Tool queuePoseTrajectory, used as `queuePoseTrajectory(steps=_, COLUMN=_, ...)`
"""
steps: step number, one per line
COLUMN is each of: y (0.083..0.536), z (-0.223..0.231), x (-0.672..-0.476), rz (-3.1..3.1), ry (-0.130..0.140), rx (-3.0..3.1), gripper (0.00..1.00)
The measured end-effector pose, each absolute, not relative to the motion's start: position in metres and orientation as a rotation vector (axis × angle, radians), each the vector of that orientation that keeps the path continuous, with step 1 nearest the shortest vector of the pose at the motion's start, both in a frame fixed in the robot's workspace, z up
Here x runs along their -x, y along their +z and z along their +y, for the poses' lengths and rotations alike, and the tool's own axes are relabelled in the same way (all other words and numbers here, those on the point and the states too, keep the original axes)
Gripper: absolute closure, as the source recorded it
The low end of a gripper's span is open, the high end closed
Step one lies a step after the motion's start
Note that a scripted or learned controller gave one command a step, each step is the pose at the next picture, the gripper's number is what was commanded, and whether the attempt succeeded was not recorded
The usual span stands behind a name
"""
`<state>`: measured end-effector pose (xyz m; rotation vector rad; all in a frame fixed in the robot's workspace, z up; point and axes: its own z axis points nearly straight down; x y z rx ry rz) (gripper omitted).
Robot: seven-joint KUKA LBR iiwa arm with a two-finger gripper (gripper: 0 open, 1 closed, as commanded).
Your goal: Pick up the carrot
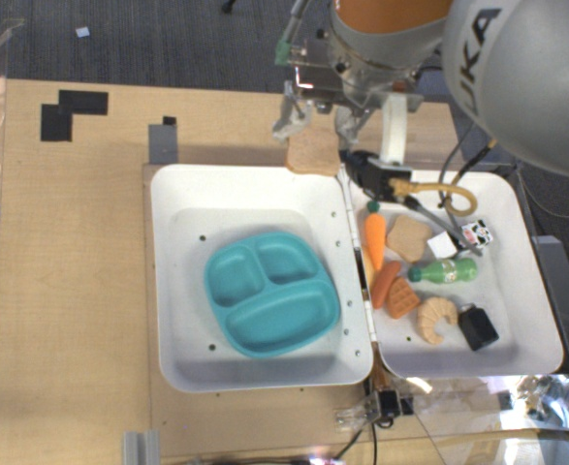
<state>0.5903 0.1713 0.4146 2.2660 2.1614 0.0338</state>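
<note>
The carrot [374, 241] is orange with a green top and lies lengthwise in the right bin [517, 211], close to the wall it shares with the left bin. My gripper [317, 122] hangs over the bench just beyond the far rims of both bins, up and to the left of the carrot and well apart from it. A tan bread-like slice [310, 152] sits directly below the gripper, overlapping the left bin's far rim. I cannot tell whether the slice is held or resting there.
The left bin [177, 260] holds a teal divided plate [271, 294]. Around the carrot lie a tan slice [410, 238], a green bottle [446, 271], a reddish sausage piece [386, 279], a croissant [436, 318] and a black block [478, 327].
</note>
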Motion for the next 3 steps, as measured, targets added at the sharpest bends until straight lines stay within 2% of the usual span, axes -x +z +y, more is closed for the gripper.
queuePoseTrajectory(steps=1, y=0.309, z=0.201, x=-0.539, rz=2.299, ry=-0.005, rx=-2.148, gripper=1.0)
queuePoseTrajectory(steps=2, y=0.246, z=0.209, x=-0.527, rz=1.755, ry=-0.003, rx=-2.608, gripper=1.0)
queuePoseTrajectory(steps=3, y=0.206, z=0.205, x=-0.607, rz=1.559, ry=-0.002, rx=-2.729, gripper=1.0)
